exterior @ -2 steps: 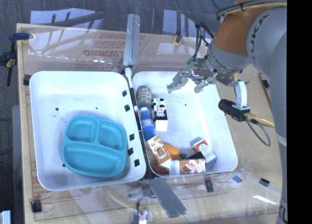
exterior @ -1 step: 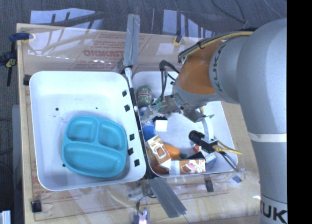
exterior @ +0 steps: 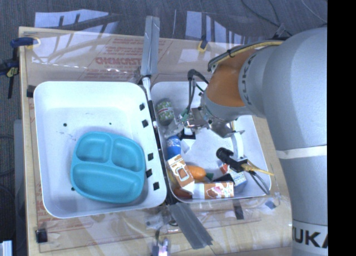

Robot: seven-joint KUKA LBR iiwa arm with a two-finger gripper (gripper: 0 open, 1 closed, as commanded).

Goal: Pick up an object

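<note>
Across the right side of your view, from 3 o'clock, the grey arm [exterior: 278, 82] reaches in with its orange band above the wrist, covering much of the right bin's far corner. Beneath it the bench [exterior: 83, 54] carries the two white bins side by side: the left bin [exterior: 83, 96] at 9 o'clock and the right bin [exterior: 258, 138] just right of centre, their inner walls touching.

You'll find one thing in the left bin, a blue divided tray [exterior: 108, 166], lying flat toward the bin's 6 o'clock side.

Everything you might pick is in the right bin, crowded along its 9 and 6 o'clock sides:
- a flat box [exterior: 214, 190] lies on its side against the 6 o'clock wall;
- a brown and white carton [exterior: 180, 171] leans at 7 o'clock, touching the box;
- a bottle with a blue body [exterior: 173, 148] lies just above the carton, close to the 9 o'clock wall;
- a small jar [exterior: 164, 110] with a greenish label sits at 11 o'clock in the bin;
- an orange ball [exterior: 198, 171] rests between the carton and the box.

The gripper [exterior: 189, 124] is down inside the right bin, toward 10 o'clock of its floor — just right of the jar and above the bottle. You cannot tell from this angle whether it is wide, narrow or holding anything — the wrist hides it.
</note>
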